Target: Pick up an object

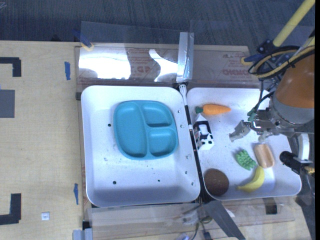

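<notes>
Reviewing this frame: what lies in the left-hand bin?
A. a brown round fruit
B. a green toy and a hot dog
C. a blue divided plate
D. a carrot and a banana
C: the blue divided plate lies in the left bin, while the carrot, banana, brown round fruit, green toy and hot dog all lie in the right bin.

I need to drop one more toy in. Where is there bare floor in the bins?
Left bin: a bare margin all round the blue tray. Right bin: open middle between carrot, cow toy and brown ball; crowded by the end effector.
</notes>
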